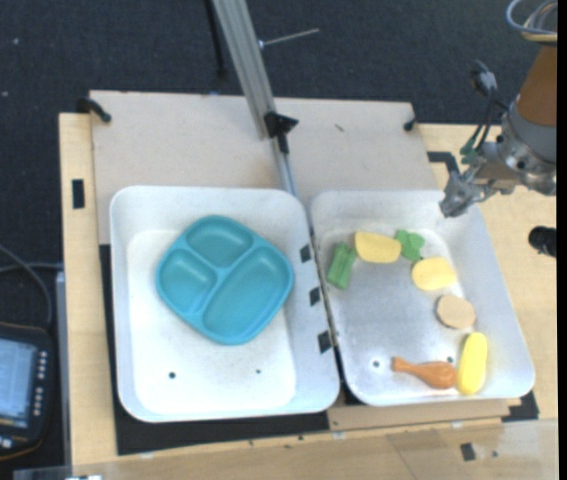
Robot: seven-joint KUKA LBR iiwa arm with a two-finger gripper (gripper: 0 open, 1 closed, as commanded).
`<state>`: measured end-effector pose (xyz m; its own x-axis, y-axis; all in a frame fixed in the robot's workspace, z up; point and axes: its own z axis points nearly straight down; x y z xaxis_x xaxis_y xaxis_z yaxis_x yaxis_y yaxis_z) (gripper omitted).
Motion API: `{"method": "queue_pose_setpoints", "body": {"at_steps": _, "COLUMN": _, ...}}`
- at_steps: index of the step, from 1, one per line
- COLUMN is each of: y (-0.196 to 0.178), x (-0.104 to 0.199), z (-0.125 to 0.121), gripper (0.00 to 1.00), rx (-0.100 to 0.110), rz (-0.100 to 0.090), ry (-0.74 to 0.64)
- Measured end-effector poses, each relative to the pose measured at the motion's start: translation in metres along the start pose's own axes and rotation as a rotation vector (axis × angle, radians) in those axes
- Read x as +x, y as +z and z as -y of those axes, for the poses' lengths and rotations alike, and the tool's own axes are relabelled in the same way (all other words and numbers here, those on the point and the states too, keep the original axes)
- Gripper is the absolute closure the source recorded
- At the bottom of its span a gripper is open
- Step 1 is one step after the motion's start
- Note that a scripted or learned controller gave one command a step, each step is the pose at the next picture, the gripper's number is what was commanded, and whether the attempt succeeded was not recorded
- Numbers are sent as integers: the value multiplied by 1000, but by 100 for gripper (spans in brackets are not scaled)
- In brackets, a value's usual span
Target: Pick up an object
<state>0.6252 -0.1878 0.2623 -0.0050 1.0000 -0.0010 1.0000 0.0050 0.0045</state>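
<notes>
The gripper point(455, 204) hung over the upper right corner of the right bin point(363, 213), at the end of the grey arm point(523, 158) entering from the right. Whether the fingers were apart or together could not be determined; they appeared as one dark, blurred tip. Nothing was seen between them.

The objects available for picking lay in the right bin, all below and left of the gripper. Nearest were a small green piece point(410, 242) and a yellow lump point(377, 247), touching each other. A green block point(341, 266) lay just left of them, tilted. A second yellow lump point(434, 273) sat above a tan round disc point(455, 312). Near the lower edge, an orange drumstick-shaped item point(426, 371) lay beside an elongated yellow piece point(473, 362).

The left bin point(143, 368) held a blue sectioned plate point(225, 279). Both bins rested side by side on the desk point(213, 133).
</notes>
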Motion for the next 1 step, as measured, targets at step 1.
{"method": "queue_pose_setpoints", "body": {"at_steps": 1, "y": 13, "x": 55, "z": 2, "gripper": 100, "rx": 4, "rz": -1, "ry": -1}}
